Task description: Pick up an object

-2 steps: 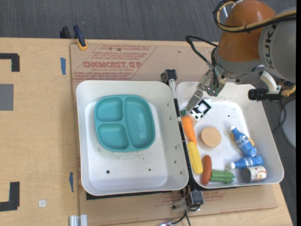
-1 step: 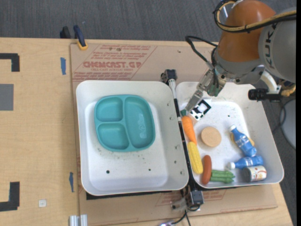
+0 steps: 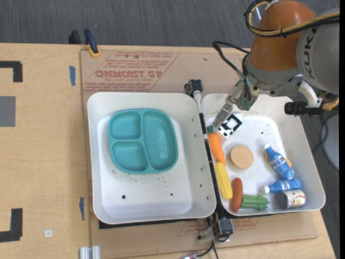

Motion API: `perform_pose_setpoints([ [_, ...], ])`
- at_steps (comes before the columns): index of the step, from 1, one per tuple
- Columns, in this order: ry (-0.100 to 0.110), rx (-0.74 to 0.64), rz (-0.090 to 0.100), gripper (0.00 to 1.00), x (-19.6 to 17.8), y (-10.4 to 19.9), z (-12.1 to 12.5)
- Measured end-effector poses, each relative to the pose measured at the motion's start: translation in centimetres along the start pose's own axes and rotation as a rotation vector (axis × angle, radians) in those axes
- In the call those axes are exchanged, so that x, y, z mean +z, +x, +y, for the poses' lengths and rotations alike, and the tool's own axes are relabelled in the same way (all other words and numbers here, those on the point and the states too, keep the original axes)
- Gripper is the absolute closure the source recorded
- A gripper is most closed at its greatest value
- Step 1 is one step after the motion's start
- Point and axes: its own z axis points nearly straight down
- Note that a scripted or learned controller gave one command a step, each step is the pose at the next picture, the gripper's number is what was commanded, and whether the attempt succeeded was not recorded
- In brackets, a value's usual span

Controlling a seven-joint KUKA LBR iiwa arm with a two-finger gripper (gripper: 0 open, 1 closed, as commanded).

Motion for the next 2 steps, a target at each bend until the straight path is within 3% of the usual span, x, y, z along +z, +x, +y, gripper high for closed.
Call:
perform_pose_setpoints([
  [1,0.001,-0.345,0.004,0.00,0.0,1.7,0.4],
  [2,0.002,-0.133,0.004,0.00,0.0,0.3,-4.7],
])
